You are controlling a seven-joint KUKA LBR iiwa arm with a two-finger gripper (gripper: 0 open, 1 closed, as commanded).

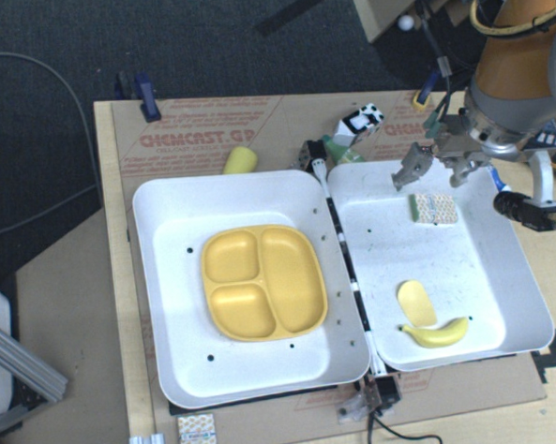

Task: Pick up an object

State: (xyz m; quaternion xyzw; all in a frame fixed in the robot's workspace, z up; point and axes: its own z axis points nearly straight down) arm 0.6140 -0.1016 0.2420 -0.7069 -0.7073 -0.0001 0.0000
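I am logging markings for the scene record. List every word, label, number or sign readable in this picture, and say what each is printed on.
"CHEMCAST GP", roughly, in red print on the brown board under the bins; the letters are blurred, so the reading is uncertain.
A smaller red line above it on the same board: too small to read.
More red print on the board right of the bins' top edge: too blurred to read.
The patterned pad in the right bin: speckled print, no legible text.

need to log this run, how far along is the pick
Nothing looks picked yet. The gripper hangs open over the far end of the right bin, with nothing between its fingers. Just beside it lies the patterned sponge, flat on the bin floor. The banana and the pale yellow oval piece sit untouched near the front. Closing on an object and lifting it are both left.
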